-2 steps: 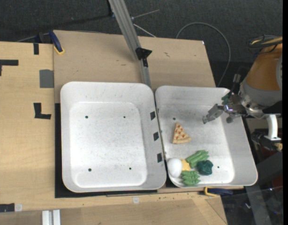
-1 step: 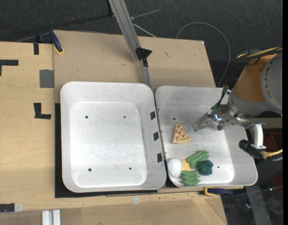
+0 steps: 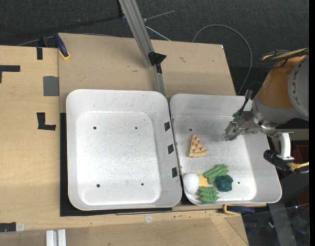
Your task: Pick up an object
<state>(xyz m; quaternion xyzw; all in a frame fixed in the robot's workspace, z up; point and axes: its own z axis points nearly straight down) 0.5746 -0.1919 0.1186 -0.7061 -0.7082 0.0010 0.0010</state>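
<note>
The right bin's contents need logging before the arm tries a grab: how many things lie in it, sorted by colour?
Tan and red: 1, the pizza slice
White: 1, the egg
Yellow: 1, the yellow piece, partly hidden
Green: 3, the light green vegetable, the dark green piece, the leafy green piece
Total: 6, all in the right bin

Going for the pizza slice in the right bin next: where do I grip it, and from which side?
The pizza slice lies flat and alone on the right bin floor, tip toward the far edge, crust toward the near one. Probably best to come straight down and pinch across its two slanted sides near the middle, where it is narrower than at the crust. The gripper hangs just to its right, and the toy pile sits well clear.
</note>
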